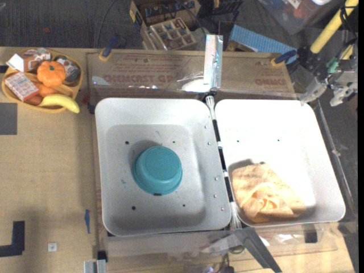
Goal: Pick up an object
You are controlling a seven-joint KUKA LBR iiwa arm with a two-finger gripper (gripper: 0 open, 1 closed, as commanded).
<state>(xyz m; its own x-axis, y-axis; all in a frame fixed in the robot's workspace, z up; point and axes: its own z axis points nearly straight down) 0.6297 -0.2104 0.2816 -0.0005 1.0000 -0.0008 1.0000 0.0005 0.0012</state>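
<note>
Camera view. I see two white bins side by side on the bench. The left bin [114, 118] holds a teal bowl [158, 170], upside down, sitting a little left of the bin's centre on the flat floor, apart from all walls. The right bin [273, 124] holds a crumpled orange-tan cloth [266, 193] in its near left corner, touching or just beside the divider wall and the front wall; I cannot tell which.

The gripper [341, 92] is at the far right, beyond the right bin's back corner, outside both bins and well apart from bowl and cloth. It is small and blurred there; I cannot tell whether it is released or clenched. Nothing is visibly held in it.

A yellow tube [335, 23] slants above it at the top right edge.

On the bench at upper left sits a basket [11, 90] with a banana [60, 102], a small pumpkin [52, 73] and packets. Clear plastic sheeting [170, 78] lies behind the bins.
</note>
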